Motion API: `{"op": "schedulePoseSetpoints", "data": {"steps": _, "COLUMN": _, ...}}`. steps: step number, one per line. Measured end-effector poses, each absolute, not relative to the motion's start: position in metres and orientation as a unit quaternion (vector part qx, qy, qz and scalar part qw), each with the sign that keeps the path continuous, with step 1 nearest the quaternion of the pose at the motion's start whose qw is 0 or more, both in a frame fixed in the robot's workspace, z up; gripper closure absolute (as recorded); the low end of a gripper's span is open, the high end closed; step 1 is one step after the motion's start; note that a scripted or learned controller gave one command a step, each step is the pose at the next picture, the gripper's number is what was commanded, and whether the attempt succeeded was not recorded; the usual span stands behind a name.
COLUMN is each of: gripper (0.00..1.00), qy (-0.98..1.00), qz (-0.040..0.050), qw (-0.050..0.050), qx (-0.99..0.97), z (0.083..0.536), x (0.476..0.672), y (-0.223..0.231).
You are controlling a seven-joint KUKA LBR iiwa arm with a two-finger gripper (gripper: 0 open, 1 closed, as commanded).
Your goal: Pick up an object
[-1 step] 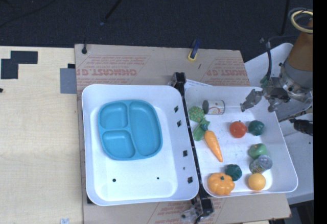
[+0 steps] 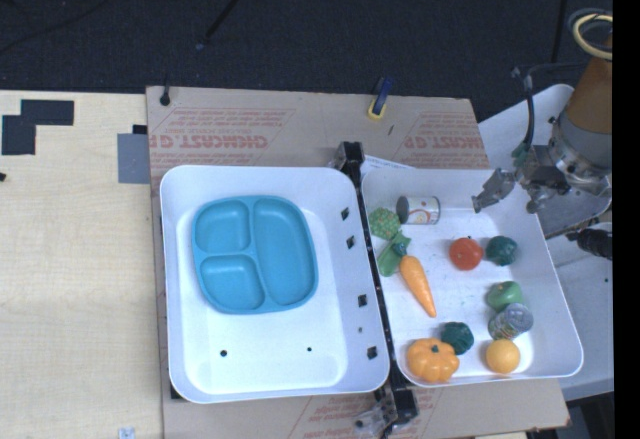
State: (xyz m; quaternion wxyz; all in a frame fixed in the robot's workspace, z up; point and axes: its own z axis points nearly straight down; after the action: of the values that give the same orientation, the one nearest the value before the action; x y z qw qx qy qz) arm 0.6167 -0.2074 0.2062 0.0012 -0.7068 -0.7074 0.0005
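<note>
The right bin (image 2: 560, 272) holds several toy foods. Among them are a carrot (image 2: 418, 284), a broccoli floret (image 2: 384, 222), a red tomato (image 2: 465, 253), a dark green ball (image 2: 501, 250) and a small tin (image 2: 420, 210) lying on its side. Near the front are an orange pumpkin (image 2: 432, 360), a yellow-orange fruit (image 2: 502, 356), a green pepper (image 2: 505, 294) and a grey can (image 2: 512, 320). My gripper (image 2: 512, 195) hovers over the bin's far right corner, above the tomato and the green ball. It is open, with nothing between its fingers.
In the left bin (image 2: 190, 347) lies a blue divided plate (image 2: 255, 254). A black divider (image 2: 365, 267) runs between the bins. A blue and yellow clamp (image 2: 379, 99) sits on the cardboard behind them. The arm's orange band (image 2: 592, 92) is at the right edge.
</note>
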Motion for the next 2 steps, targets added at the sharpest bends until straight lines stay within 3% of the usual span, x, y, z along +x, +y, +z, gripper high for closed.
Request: {"op": "schedulePoseSetpoints", "data": {"steps": 2, "gripper": 0.00, "qy": -0.708, "qz": 0.0015, "qw": 0.004, "qx": -0.706, "z": 0.102, "x": 0.626, "y": -0.199}}
